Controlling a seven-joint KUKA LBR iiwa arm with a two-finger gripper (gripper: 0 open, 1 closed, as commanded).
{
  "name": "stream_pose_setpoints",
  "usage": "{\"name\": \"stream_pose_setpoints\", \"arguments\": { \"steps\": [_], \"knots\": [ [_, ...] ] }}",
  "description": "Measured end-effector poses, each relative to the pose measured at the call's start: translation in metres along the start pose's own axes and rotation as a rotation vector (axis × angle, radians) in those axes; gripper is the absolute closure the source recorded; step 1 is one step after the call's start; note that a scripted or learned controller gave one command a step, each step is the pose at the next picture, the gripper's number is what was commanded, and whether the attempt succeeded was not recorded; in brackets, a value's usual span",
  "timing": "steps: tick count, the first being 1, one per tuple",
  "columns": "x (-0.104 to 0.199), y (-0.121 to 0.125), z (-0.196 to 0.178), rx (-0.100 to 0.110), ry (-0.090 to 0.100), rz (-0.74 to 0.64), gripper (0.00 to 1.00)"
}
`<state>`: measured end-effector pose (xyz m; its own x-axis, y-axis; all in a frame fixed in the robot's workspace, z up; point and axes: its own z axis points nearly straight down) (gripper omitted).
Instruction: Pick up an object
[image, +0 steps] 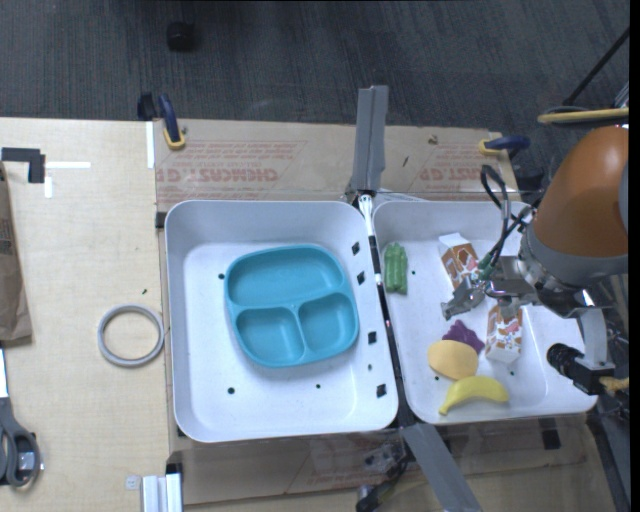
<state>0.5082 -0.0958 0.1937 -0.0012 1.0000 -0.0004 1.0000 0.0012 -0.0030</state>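
The grey arm with its orange band (590, 195) reaches in from the frame's right, its metal two-finger gripper (462, 300) low over the right white bin (420, 225); I cannot tell how it is set. Just beneath it lies a small purple object (462, 332), touching a rounded yellow-orange fruit (452, 358). Around them: a yellow banana (474, 392), two small printed cartons (460, 262) (504, 334) and a green vegetable (396, 268). The left white bin (200, 380) bears a teal divided plastic tray (290, 305).
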Motion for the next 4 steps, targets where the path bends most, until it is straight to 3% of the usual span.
{"name": "stream_pose_setpoints", "arguments": {
  "steps": [1,2,3,4],
  "knots": [
    [-0.034,-0.02,0.082,-0.026,-0.006,0.003,0.0],
    [-0.002,-0.03,0.102,-0.003,0.0,-0.028,0.0],
    [-0.011,-0.031,0.102,-0.002,0.001,-0.374,0.0],
    [-0.012,-0.03,0.093,-0.004,0.0,-0.37,1.0]
  ]
}}
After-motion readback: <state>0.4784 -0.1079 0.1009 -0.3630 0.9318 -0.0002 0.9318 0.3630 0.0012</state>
